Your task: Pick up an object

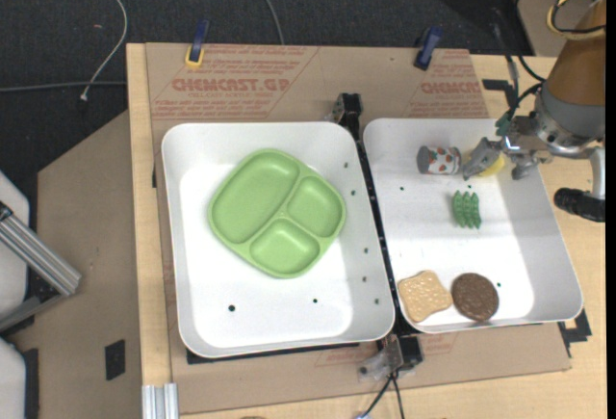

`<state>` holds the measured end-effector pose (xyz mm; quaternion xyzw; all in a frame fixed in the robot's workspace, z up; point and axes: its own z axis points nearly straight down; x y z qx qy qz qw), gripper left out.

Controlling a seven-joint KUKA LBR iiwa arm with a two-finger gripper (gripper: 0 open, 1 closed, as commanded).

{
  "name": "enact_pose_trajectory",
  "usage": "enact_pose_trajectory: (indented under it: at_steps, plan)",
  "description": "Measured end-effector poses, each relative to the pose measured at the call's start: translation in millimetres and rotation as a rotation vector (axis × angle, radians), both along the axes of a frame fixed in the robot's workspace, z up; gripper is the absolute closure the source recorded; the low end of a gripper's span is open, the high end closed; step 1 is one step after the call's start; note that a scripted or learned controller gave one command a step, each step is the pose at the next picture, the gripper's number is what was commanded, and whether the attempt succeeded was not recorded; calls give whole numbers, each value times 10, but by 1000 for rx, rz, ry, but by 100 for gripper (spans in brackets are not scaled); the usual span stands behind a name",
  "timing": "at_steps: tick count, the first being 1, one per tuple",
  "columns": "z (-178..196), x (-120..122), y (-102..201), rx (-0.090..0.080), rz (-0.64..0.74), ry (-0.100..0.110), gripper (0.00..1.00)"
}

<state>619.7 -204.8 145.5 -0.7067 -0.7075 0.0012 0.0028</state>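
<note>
Arm: grey with an orange band, reaching in from the right over the far corner of the right bin (539, 306).
Gripper (500, 157): low over the back of the right bin; whether it is open or shut, I cannot tell.
Yellow piece (493, 167): just under the gripper tips, partly hidden.
Small grey toy (438, 160): near the gripper, to its left.
Green ridged piece (466, 209): mid-bin, apart from the others.
Cracker (423, 296) and brown cookie (475, 297): side by side at the near edge.
Left bin (192, 311): holds a green divided plate (277, 212).
</note>
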Motion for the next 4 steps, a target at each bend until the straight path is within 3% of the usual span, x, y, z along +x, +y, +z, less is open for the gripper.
enact_pose_trajectory:
  at_steps: [1, 2, 4]
  plan:
    - [-629, -10, 56, 1, 1, 2, 0]
    - [-466, 19, 51, -2, 1, -8, 100]
    - [836, 46, 5, -6, 0, -15, 100]
